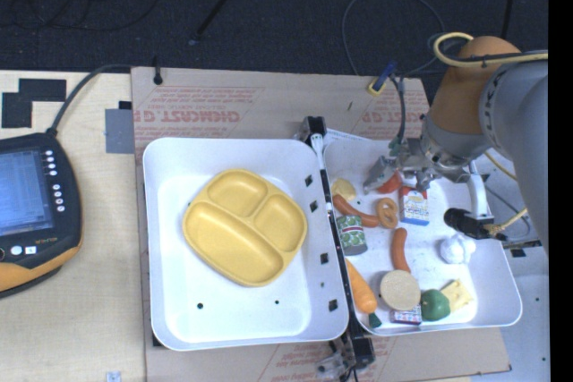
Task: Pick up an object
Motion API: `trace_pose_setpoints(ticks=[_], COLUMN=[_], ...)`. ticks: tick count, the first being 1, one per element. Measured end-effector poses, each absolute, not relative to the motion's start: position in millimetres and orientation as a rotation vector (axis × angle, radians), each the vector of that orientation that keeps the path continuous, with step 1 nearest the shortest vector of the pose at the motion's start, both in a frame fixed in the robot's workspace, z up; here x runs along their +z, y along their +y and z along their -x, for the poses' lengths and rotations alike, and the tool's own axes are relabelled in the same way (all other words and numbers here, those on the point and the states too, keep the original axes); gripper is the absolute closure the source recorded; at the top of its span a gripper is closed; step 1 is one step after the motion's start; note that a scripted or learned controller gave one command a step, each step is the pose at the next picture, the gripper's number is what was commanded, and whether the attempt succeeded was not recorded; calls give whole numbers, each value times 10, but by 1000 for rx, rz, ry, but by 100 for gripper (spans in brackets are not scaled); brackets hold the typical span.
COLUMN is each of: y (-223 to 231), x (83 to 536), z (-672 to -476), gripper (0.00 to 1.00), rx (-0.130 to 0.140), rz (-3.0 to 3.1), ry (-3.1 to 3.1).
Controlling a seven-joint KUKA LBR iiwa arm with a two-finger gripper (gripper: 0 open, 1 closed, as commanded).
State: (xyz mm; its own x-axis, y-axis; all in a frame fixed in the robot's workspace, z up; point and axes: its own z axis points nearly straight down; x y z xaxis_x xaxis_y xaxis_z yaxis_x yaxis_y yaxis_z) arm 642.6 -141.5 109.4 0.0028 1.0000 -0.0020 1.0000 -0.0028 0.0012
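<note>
One arm above right bin

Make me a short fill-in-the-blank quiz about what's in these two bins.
1. The yellow divided plate lies in the ____ bin.
2. The gripper hangs over the ____ bin.
3. The divided plate has ____ compartments.
4. The carrot lies along that bin's ____ wall.

Missing words: left; right; three; left

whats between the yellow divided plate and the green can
In the camera view, the two bins' adjoining white walls with black clips stand between the yellow divided plate and the green can.
</note>
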Motion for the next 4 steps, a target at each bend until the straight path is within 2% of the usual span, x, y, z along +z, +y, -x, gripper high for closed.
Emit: trace_pose_setpoints(ticks=[1, 2, 3, 4], y=[-1418, -1435, -1434, -1634], x=[911, 1032, 1026, 865], z=[-6458, -6465, -6466, -6434], gripper=[0, 100, 0, 0], rx=[-2, -2, -1, -4], rz=[-2216, -2214, -2213, -2222], ry=[2219, 2215, 2215, 2222])
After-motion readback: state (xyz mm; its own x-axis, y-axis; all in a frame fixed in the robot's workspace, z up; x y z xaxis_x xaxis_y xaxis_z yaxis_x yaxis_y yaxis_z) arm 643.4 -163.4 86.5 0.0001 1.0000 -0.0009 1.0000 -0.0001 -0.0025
